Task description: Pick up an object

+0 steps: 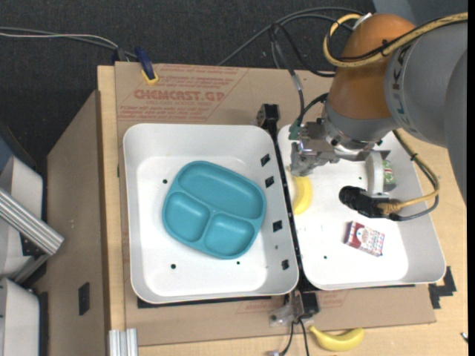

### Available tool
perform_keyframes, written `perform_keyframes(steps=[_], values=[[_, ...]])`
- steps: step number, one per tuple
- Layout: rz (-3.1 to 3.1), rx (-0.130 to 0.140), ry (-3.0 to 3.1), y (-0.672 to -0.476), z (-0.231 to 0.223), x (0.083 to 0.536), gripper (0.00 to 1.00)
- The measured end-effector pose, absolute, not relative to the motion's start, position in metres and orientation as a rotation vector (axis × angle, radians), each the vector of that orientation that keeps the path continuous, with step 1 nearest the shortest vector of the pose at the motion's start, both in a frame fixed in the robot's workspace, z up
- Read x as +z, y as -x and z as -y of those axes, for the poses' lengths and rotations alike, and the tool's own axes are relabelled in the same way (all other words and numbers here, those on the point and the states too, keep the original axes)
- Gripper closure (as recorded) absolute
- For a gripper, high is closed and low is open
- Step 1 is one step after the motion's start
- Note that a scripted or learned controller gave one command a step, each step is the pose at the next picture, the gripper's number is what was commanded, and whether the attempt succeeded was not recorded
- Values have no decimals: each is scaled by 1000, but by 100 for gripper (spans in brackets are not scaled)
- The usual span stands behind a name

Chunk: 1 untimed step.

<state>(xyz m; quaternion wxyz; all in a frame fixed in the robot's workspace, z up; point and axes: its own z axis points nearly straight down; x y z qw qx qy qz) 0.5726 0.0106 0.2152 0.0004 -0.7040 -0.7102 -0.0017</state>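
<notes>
The gripper [303, 162] hangs over the left edge of the right bin [415, 262], directly above a yellow banana [302, 196] lying against that edge — the fruit's upper end is hidden beneath it. Whether the pincer is released or clenched cannot be told. A small printed box [364, 238] lies toward the bin's near edge. A teal divided plate [214, 209] sits mid-floor in the left bin [141, 258].

Dark carpet floor [185, 13] behind gripper [304, 165]; cardboard-covered bench [74, 162] beneath; cables [59, 35] trail far left; aluminium rail [26, 217] lower left.
</notes>
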Motion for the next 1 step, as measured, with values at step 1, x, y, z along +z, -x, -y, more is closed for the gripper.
perform_keyframes(steps=[1], values=[[2230,-5,2210,-581,-74,214,100]])
